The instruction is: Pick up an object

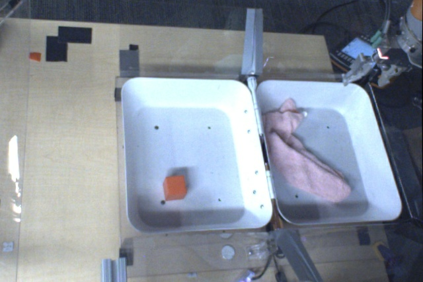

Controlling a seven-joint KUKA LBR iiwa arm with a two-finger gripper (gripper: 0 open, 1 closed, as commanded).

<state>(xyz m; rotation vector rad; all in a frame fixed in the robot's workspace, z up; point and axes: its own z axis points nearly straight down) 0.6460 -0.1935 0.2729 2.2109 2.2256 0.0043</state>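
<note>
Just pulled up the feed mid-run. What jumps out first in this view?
The pink cloth lies crumpled across the right bin, running from its far left corner toward the near right. A small orange block sits alone near the front of the left bin. The hand hovers past the right bin's far right corner.

The bins [132,142] look like smooth, faintly glossy white plastic. The pink cloth [305,158] is soft, matt towelling; the block [175,187] is matt orange, and the bench [66,142] pale wood

orange block [175,187] in the left white bin [142,142], pale pink cloth [305,156] in the right white bin [370,142], light wood bench [66,155].
</note>
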